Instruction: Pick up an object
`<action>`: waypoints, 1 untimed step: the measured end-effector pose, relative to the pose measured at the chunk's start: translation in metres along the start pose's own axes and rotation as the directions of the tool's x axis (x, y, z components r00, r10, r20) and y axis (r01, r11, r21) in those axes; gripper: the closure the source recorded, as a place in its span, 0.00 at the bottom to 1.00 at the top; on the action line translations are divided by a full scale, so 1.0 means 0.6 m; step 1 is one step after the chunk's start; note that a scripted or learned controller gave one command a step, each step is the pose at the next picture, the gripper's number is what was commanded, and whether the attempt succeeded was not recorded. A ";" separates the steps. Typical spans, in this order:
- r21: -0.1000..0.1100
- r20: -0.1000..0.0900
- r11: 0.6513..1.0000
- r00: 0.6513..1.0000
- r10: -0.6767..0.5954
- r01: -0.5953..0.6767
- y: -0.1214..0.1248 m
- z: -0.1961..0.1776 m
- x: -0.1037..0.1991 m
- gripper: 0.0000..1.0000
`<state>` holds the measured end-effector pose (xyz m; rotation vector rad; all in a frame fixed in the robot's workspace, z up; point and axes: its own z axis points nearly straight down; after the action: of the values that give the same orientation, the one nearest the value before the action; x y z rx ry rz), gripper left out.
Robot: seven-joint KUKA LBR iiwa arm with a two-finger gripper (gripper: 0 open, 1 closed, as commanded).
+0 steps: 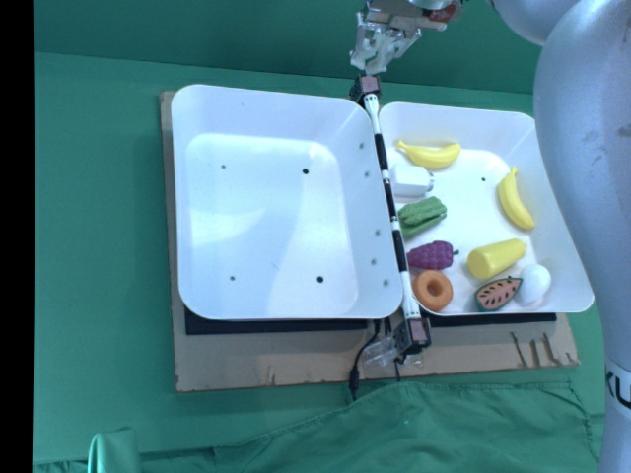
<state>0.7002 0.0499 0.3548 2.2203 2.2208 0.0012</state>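
Note:
The right bin [473, 131] holds several toy foods. A yellow banana [429, 153] lies at its far left, with a white block [409, 178] and a green vegetable [422, 213] below it. A second banana [515, 200] lies toward the right wall. Nearer the front are purple grapes [431, 255], a yellow cylinder [496, 257], an orange donut [433, 290], a watermelon slice [498, 293] and a white egg [535, 283]. My gripper [378, 52] hangs high over the far end of the divider between the bins, apart from all the objects.
The left bin [266, 215] sits beside the right one on a cardboard sheet [276, 363] over green cloth. A black-and-white bar [389, 205] runs between the bins. The grey arm [582, 116] overhangs the right bin's right side.

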 end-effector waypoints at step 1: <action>0.003 0.000 1.000 1.000 0.000 0.000 0.000 0.051 0.068 1.00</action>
<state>0.7000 0.0905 0.3240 2.2214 2.2223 -0.0016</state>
